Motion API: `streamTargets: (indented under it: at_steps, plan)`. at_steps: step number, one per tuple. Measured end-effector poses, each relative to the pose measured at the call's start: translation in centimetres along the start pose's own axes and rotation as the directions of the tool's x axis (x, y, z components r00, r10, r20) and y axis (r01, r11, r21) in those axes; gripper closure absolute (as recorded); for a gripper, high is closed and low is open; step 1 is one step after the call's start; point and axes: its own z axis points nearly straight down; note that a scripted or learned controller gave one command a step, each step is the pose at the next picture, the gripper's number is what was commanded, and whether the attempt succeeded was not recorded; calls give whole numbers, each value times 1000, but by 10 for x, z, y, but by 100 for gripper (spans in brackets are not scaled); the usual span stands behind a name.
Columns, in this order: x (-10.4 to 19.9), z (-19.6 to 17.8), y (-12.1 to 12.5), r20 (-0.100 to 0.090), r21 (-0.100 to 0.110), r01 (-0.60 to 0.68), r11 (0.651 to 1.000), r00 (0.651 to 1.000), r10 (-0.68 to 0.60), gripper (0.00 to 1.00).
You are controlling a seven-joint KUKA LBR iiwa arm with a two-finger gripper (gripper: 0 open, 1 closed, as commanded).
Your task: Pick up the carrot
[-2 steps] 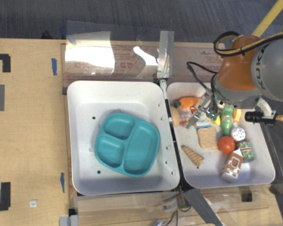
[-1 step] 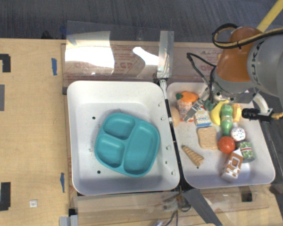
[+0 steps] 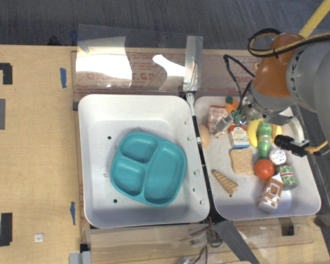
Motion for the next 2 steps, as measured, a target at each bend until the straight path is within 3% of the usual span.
streamTargets:
  at_steps: [1,2]
  plan:
    - [-40,1,22,-17,50,-412,910,910,413,0]
    - [-42,1,17,0,75,-676,733,735,678,0]
